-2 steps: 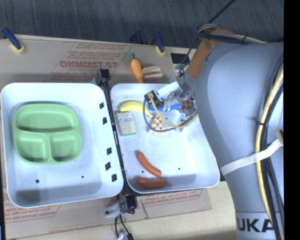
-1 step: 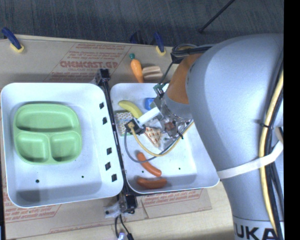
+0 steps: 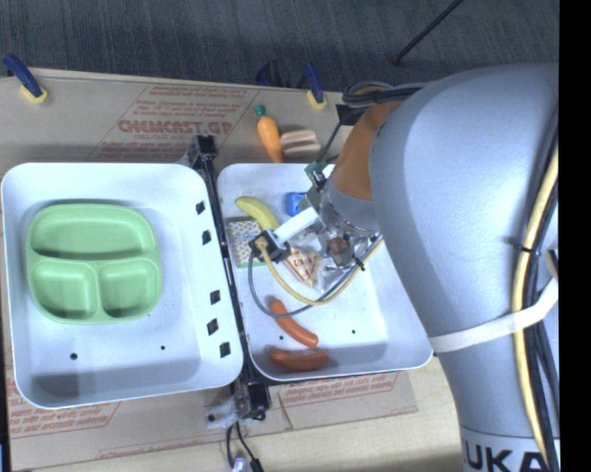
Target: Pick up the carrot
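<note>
The carrot [image 3: 267,138] lies outside the 2 bins, on the board just behind the right bin [image 3: 398,347], beside a tan block [image 3: 299,144]. The gripper [image 3: 320,249] hangs over that bin's clutter, near the banana [image 3: 257,211]; whether it is open cannot be told. It should rise clear of the rim first, then descend along the carrot's length.

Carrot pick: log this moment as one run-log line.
carrot: on bench beyond right bin, untouched | gripper: over right bin near banana | green tray: left bin
</note>
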{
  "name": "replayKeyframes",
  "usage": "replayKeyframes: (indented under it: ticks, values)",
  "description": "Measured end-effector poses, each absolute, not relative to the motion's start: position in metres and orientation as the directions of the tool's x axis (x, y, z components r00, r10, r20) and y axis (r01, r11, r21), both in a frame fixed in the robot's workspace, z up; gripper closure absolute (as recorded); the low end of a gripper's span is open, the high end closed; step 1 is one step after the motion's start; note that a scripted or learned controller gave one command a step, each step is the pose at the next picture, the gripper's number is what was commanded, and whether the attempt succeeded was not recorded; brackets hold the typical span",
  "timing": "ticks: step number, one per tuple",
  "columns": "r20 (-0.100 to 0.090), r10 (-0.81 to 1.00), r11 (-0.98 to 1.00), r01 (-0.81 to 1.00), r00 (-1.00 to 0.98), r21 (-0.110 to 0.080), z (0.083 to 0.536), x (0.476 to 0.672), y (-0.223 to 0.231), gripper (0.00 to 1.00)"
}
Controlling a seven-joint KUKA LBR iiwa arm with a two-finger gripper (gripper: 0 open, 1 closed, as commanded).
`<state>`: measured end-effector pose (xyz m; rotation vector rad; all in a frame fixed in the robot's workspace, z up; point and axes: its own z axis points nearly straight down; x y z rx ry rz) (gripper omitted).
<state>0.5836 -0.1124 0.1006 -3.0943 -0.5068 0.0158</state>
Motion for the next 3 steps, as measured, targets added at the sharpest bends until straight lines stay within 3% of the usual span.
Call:
replayKeyframes:
  ticks: [1,2,3]
  values:
    - [-0.006,0.251,-0.968,0.251,0.968,-0.004,0.191,0.516,-0.056,1.0]
    - [-0.004,0.253,-0.968,0.253,0.968,-0.003,0.272,0.554,-0.08,1.0]
    - [-0.003,0.205,-0.979,0.205,0.979,-0.003,0.329,0.537,-0.098,1.0]
